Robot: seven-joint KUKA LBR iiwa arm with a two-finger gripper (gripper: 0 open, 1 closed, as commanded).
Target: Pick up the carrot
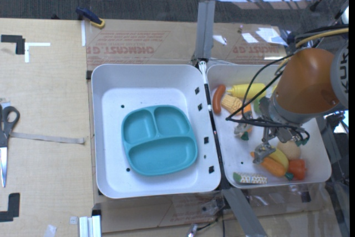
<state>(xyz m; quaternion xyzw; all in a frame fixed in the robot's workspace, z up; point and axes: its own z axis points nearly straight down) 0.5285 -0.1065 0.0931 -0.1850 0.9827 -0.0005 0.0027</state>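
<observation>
The carrot (274,166) lies unlifted at the right bin's (317,177) five o'clock, pincer (265,148) touching it, its grip impossible to tell.

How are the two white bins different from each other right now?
The left bin carries a teal divided plate, while the right bin carries a jumble of toy food: corn, a hot dog, a carrot. The arm's end effector hangs over the right bin; nothing hangs over the left bin. Both bins are shallow, white and sit side by side.
</observation>
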